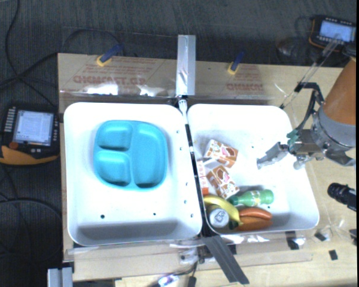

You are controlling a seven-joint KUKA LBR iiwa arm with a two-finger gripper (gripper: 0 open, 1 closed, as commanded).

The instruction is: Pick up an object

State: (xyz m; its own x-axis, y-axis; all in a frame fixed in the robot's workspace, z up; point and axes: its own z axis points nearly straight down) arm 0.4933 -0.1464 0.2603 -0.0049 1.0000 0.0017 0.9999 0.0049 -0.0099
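- The objects lie in a cluster at the front left of the right bin [299, 178]: two small cartons, a green bottle, a banana, a can and an orange piece.
- The upper carton [220, 152] sits just above the lower carton [221, 182], both near the bin's left wall.
- The bottle [252, 197] lies on its side, cap to the right, just above the orange piece [255, 217].
- The banana [220, 206] curves over the can [219, 219], which stands in the front left corner.
- The gripper [282, 158] hangs over the right side of this bin, well apart from the cluster; its fingers stand apart, with nothing between them.
- The arm [341, 109] comes in from the right, orange band above the wrist.
- The left bin [78, 208] holds a blue divided tray [131, 154].
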